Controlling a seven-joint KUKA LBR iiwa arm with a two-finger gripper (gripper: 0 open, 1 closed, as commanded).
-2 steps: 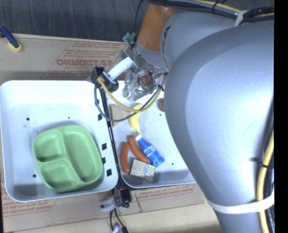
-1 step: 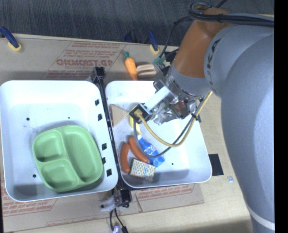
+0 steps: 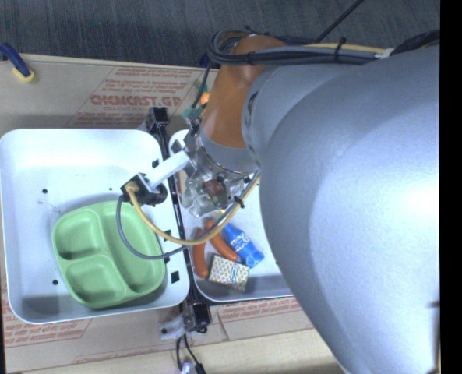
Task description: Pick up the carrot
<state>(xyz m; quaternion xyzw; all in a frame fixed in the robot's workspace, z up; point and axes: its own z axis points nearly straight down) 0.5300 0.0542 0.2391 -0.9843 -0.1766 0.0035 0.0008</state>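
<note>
Overhead, most of the right side is taken up by the grey arm (image 3: 355,193), with its orange band (image 3: 231,100) seen above the wrist. Beneath it the counter (image 3: 98,92) is covered in brown printed cardboard, and two white bins are set side by side on it. The left bin (image 3: 28,170) is seen well to the left of the claw, and a green divided tray (image 3: 106,255) is held in its lower part. The right bin (image 3: 238,291) lies directly below the claw and is largely hidden by the arm. The claw (image 3: 203,193) is lowered over the right bin's left edge; whether its fingers are apart or together cannot be told, as they are lost in cables and glare. Just below the claw the carrot (image 3: 221,244) is found lying on the bin floor. A blue packet (image 3: 245,246) is seen touching it on the right, and a small patterned box (image 3: 229,273) lies just below both.
</note>
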